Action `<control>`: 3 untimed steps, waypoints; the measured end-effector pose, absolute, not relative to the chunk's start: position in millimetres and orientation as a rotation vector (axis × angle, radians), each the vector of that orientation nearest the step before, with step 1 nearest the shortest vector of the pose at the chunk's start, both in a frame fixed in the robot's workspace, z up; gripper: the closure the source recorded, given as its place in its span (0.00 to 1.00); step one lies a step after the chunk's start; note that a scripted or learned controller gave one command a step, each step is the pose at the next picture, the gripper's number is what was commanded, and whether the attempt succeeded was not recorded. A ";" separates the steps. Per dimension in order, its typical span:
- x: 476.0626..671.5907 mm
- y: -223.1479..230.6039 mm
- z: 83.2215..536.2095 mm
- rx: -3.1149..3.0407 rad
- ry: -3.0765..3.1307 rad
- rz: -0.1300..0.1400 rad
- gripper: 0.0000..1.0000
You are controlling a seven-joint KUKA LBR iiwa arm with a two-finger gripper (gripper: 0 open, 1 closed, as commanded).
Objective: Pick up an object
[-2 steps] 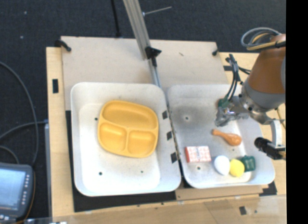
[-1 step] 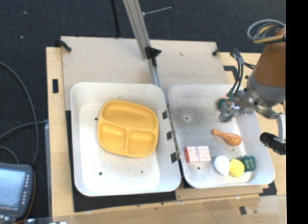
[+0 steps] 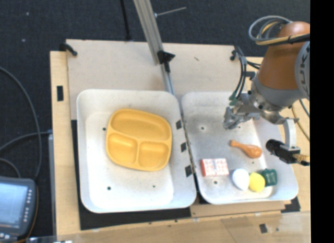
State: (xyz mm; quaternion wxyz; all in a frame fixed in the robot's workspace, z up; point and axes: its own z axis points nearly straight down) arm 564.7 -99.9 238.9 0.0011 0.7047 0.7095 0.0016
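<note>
We hover our end effector over the right bin; its grip state we cannot tell. The orange drumstick toy lies just below-right; descending here risks closing on nothing.

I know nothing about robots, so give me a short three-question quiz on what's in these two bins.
1. True or false: the yellow divided plate lies in the left bin.
2. Which lies nearest the gripper? A) white egg B) orange drumstick C) yellow ball
3. Fill in: the red-and-white box lies in the ____ bin.

Key: 1 true; 2 B; 3 right.
</note>
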 end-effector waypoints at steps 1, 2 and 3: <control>578.7 -55.0 248.0 2.213 2.229 0.004 1.00; 602.6 0.4 252.4 2.212 2.230 0.005 1.00; 609.5 56.2 242.7 2.213 2.229 0.002 1.00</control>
